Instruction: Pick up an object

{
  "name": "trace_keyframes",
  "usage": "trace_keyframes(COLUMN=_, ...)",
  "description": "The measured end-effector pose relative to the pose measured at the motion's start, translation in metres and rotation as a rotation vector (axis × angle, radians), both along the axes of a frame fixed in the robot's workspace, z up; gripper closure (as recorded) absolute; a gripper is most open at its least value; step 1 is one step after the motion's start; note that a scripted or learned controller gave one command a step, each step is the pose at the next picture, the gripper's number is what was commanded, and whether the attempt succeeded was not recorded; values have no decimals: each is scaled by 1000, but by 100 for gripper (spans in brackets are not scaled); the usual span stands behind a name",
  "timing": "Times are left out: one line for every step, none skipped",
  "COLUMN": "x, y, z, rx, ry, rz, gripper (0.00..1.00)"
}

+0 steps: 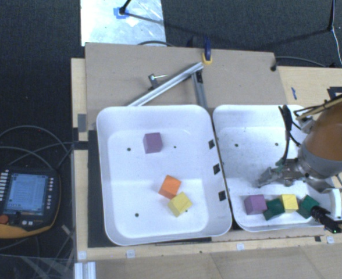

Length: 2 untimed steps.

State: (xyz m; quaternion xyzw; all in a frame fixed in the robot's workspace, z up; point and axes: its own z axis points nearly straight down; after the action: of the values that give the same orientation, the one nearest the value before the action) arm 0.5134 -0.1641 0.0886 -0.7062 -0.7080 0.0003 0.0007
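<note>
My gripper hangs low over the middle of the right bin, reaching in from the right. Just below it, along that bin's front wall, a row of blocks lies: a purple cube, a dark green block, a yellow cube and another green block. The gripper is above and slightly behind the purple cube, apart from it. The left bin holds a purple cube, an orange cube and a yellow cube.
The arm's grey and orange wrist covers the right bin's right side. A metal rod lies on the board behind the bins. A teach pendant with cables sits on the floor at the left.
</note>
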Motion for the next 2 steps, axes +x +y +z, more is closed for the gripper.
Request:
trace_keyframes(x=1, y=-1, z=13, rx=-2, ry=-5, rz=2, gripper=100)
trace_keyframes(x=3, y=-2, z=77, rx=-3, ry=-9, rz=2, gripper=100)
